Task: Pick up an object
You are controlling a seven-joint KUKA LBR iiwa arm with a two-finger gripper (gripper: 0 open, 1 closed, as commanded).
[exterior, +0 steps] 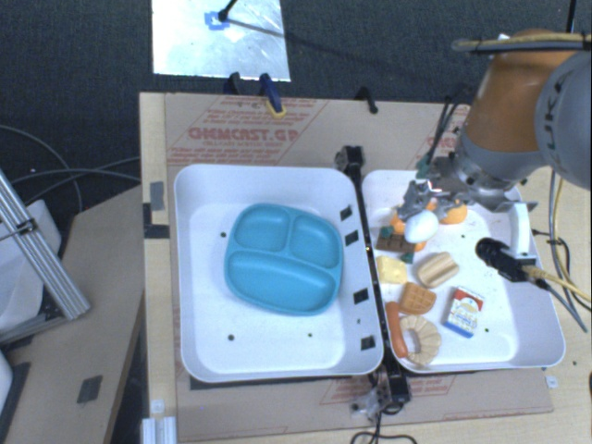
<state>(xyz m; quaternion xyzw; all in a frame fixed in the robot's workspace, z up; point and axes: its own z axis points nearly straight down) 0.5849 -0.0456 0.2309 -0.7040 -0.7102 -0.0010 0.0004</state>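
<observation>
The pincer (418, 195) is down in the right bin (536, 340), at the far-left part of its pile of toy food, right over the white egg (422, 227); whether its fingers are wide or narrow cannot be told from this slant, and nothing is visibly lifted. So I judge the pick not yet done: the reach is made; the grasp and the lift are left.

Taking the egg as landmark: an orange piece (453, 215) lies just to its right, and a second orange bit (399, 222) touches its left side; a brown block (396, 243) sits just nearer the camera, to its left; a yellow wedge (392, 269) lies beyond that block; one bread roll (437, 269) lies nearer the camera than the egg; one waffle (417, 298) nearer again; one sausage (396, 328) and one ridged pastry (426, 341) at the near edge; one small carton (463, 312) to the near right.

Two bins in all; the left bin (199, 248) holds one blue tray (283, 257), well apart from the egg.
</observation>
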